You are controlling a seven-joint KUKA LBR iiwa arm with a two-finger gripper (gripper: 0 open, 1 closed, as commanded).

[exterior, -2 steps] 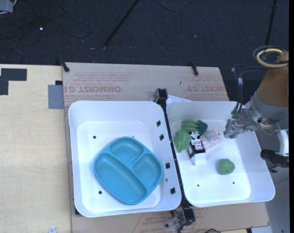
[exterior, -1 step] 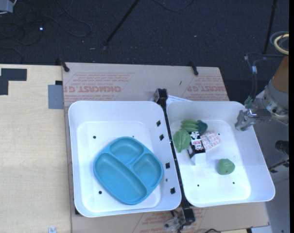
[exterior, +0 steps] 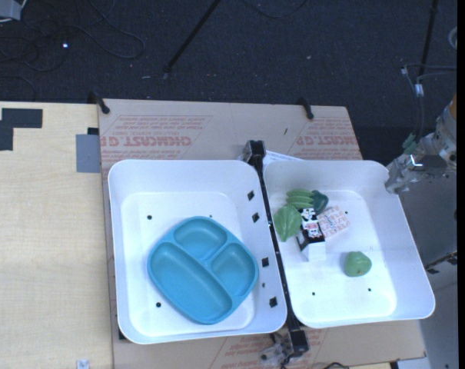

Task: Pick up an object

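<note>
The right bin (exterior: 401,229) holds a small heap: green leafy toy pieces (exterior: 296,210), a small black and white item (exterior: 311,231) and a patterned white and red packet (exterior: 334,221). A round green object (exterior: 357,264) lies alone toward the bin's right front. My gripper (exterior: 407,167) hangs at the far right, over the right bin's upper right rim, apart from all of these objects. Nothing shows between its tips.
The left bin (exterior: 132,206) carries a blue divided plate (exterior: 203,269). A black divider (exterior: 264,237) runs between the bins. Both bins rest on brown cardboard (exterior: 186,129) over a wooden bench (exterior: 40,229).
</note>
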